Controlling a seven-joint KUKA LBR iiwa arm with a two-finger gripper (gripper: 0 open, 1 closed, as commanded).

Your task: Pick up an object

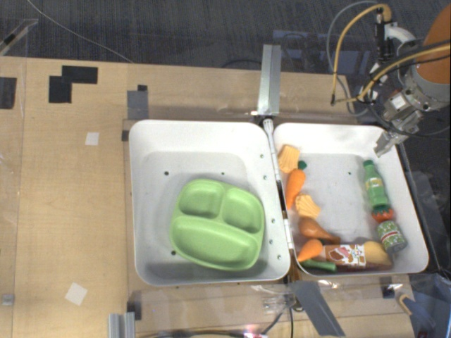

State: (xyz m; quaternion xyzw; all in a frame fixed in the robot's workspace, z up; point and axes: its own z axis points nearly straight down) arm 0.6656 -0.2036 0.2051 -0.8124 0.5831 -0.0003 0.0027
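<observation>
So you see the gripper (387, 144) over the far right corner of the right bin (338, 167), and it holds nothing; how wide it stands I cannot tell. Just near it, toward you along that bin's right wall, lies the green bottle (373, 184). Left of this bin, the left bin (151, 189) carries a green divided plate (217, 223)

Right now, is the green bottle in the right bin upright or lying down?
Lying down: the green bottle rests lengthwise on the right bin's floor near its right wall.
</observation>
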